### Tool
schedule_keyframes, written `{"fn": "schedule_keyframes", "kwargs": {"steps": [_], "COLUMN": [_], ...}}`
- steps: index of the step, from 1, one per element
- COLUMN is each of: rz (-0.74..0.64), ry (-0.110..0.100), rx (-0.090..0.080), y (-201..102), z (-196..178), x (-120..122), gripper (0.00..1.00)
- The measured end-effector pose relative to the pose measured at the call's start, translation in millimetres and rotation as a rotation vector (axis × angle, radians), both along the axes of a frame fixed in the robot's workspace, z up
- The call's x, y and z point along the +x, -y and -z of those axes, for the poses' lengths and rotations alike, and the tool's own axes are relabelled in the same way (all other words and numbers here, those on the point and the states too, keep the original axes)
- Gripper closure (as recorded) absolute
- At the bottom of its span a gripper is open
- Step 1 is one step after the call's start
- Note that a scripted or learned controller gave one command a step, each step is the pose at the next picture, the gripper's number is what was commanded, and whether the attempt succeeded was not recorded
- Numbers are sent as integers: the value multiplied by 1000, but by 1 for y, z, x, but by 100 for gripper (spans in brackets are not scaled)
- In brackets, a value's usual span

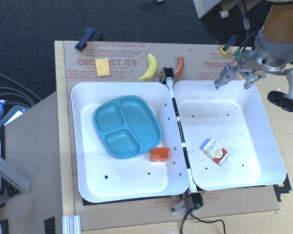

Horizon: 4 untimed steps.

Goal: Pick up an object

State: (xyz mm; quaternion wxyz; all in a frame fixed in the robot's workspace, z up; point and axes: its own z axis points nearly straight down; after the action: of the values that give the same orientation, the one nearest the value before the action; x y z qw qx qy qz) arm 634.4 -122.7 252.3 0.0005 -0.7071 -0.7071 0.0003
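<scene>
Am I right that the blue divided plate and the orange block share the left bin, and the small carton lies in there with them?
Not quite. The camera view shows the blue divided plate and orange block in the left bin, but the small carton lies alone in the right bin.

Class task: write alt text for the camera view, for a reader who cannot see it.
A robot gripper hovers open over the right white bin's far edge, holding nothing; a small carton lies in that bin. The left bin holds a blue divided plate and an orange block.
</scene>
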Motion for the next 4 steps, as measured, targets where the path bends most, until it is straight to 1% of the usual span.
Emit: {"fn": "schedule_keyframes", "kwargs": {"steps": [1,2,3,4], "rz": [1,1,0,-1], "ry": [-1,-2,2,2], "rx": [1,1,0,0], "y": [-22,-30,-11,-26], "z": [146,168,167,167], "x": [-54,-64,-18,32], "gripper": [0,0,0,0]}}
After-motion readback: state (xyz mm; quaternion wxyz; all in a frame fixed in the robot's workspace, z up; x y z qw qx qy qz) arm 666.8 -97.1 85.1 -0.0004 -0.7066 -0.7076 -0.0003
